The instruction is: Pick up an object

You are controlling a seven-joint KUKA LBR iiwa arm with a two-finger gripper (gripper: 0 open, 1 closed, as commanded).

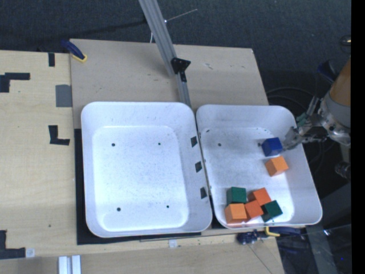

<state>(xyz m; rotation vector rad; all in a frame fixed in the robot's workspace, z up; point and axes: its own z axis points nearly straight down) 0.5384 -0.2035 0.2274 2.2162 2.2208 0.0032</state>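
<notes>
End effector [297, 131]: over the right rim of the right bin, reaching in from the right; it's blurred against the bin wall, so whether it's wide or narrow I cannot tell.
Blue cube [272, 146]: on the floor of the right bin, upper right part, just beside the end effector's tip; touching or a hair apart, can't say.
Orange cube [277, 165]: alone, just below the blue one, near the right wall.
Cluster: at the bin's front edge, a dark green cube [236, 195], an orange block [235, 212] below it, a red-orange block [258, 202] to their right, and another green cube [272, 209] tilted at the far right, all packed close together.
Right bin [239, 119]: white, holds all the cubes.
Left bin [137, 110]: white, alongside, rims touching.
Worktop [125, 67]: pale wood, with a slanted metal rail [162, 33] crossing its back.
</notes>
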